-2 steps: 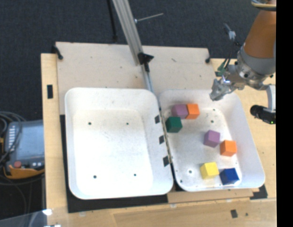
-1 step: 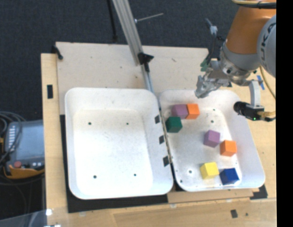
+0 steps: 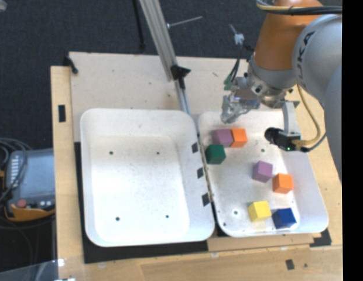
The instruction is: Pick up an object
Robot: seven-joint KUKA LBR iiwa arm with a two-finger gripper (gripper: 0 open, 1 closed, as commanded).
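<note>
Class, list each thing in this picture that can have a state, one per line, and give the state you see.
End effector: hovering above the right bin's far left corner, holding nothing visible.
Right bin: holds seven blocks.
Purple block: touching the orange block.
Green block: against the bin's left wall.
Second purple block: lying apart.
Second orange block: lying apart.
Yellow block: beside the blue block.

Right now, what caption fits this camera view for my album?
Gripper hovering over blocks in the right bin.
</note>
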